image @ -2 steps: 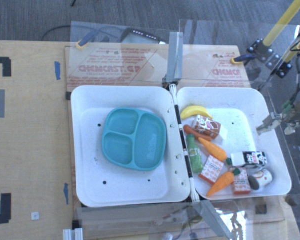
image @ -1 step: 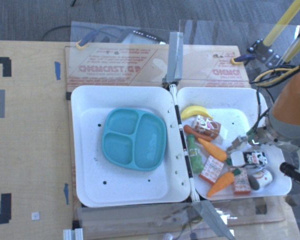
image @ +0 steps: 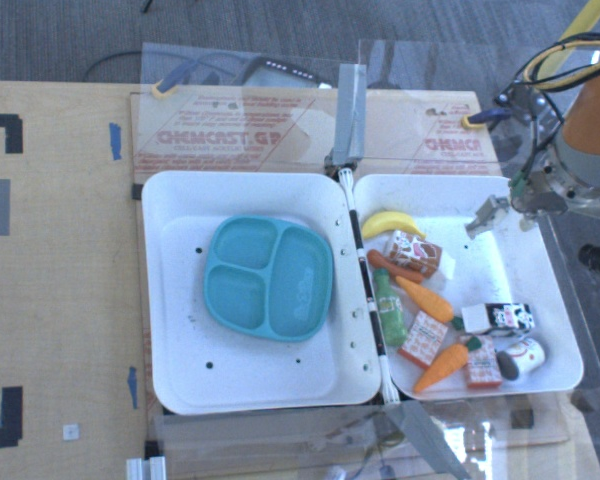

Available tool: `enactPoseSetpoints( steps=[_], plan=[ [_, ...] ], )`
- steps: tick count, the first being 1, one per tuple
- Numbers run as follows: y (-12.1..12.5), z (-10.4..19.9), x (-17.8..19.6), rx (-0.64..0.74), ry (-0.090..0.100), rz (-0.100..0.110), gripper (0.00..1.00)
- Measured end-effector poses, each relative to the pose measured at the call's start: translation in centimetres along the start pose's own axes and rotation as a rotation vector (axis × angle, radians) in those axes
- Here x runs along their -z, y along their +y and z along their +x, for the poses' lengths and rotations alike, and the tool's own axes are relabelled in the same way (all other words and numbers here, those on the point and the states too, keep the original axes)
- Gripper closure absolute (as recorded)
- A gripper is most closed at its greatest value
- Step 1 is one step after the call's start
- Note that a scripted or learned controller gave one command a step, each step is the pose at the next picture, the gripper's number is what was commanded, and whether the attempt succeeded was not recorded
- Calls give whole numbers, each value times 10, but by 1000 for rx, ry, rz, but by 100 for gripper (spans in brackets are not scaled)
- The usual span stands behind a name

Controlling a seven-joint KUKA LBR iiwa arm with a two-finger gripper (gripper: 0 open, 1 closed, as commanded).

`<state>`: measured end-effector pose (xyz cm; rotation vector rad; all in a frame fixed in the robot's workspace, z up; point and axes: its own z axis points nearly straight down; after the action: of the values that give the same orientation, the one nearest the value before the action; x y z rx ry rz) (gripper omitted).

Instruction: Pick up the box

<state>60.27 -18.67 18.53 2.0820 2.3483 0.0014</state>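
Three small boxes lie in the right bin [image: 555, 298]: a brown and white box [image: 418, 254] next to a banana, an orange-red box [image: 423, 338] near the middle, and a red box [image: 483, 364] at the front. A black and white carton [image: 499, 317] lies between them. My gripper [image: 505, 218] hovers over the bin's far right corner, open, with nothing between its fingers. It is well apart from every box.
The right bin also holds a yellow banana [image: 390, 224], two carrots [image: 425, 298] [image: 442, 367], a green bottle [image: 389, 310] and a white can [image: 525, 356]. A teal divided plate [image: 270, 278] lies in the left bin [image: 170, 298]. Cables hang by the arm at the upper right.
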Motion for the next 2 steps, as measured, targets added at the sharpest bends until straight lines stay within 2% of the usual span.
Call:
enactPoseSetpoints(
  steps=[1, 2],
  plan=[
    [-2, 14, -99, 44, 0, -2, 0],
    [63, 67, -99, -141, -1, 16, 0]
  ],
)
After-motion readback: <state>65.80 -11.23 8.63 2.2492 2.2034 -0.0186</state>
